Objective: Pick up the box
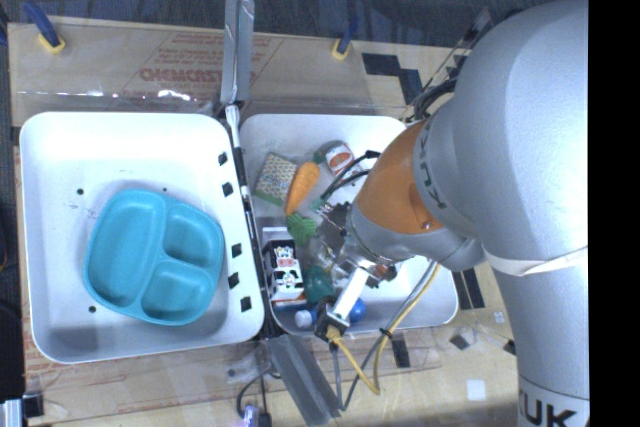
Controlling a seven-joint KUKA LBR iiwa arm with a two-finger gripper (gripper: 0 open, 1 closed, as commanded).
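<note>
Low in the shallow white right bin, the gripper hangs beneath the grey wrist among the clutter. The arm hides its opening, so I cannot tell whether it is wide or narrow, and nothing shows as held. The small white cardboard box with red and black print lies just left of the gripper, close to the bin's left wall and toward the near side. To do this step well, the gripper probably needs to shift left until it is centred over the box, line up across its narrower sides and come straight down, keeping off the wall. A small green object and a teal one crowd the box's right side and could get caught in the grasp. Farther off lie an orange carrot-shaped toy, a green-and-tan square pad and a red-labelled can. In the left white bin, a light-blue divided plastic plate rests well apart.
</note>
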